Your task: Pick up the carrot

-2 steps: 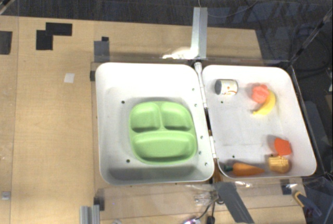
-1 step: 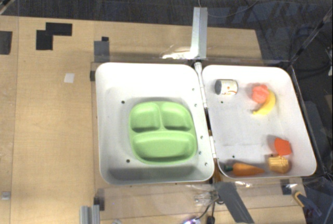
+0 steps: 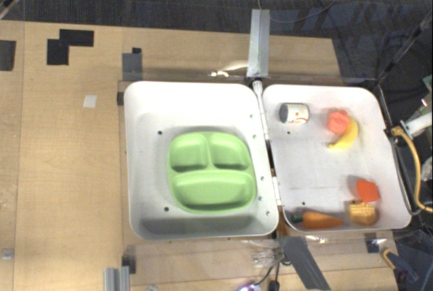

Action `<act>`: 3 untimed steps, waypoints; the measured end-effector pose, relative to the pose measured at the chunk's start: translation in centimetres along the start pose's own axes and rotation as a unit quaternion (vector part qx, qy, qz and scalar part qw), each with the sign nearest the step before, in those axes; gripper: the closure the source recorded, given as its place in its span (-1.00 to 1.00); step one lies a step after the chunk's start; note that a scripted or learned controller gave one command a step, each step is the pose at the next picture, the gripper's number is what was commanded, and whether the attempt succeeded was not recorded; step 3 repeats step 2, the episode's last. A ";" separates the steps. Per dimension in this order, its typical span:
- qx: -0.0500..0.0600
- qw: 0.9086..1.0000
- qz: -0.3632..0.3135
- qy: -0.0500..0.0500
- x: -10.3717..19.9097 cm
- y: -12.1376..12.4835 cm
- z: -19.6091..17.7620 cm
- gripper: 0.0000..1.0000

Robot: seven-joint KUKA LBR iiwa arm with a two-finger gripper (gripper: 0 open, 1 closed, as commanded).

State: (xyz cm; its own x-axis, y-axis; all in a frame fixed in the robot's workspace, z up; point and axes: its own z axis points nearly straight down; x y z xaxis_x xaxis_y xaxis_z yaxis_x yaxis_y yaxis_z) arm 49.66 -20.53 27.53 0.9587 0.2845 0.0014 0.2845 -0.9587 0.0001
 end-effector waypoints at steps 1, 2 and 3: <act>0.000 0.999 0.042 0.001 0.4 -4.3 -5.0 -1.00; -0.001 0.999 0.041 0.001 0.0 -3.0 -13.6 -1.00; -0.001 0.999 0.041 0.001 0.0 -3.0 -13.6 -1.00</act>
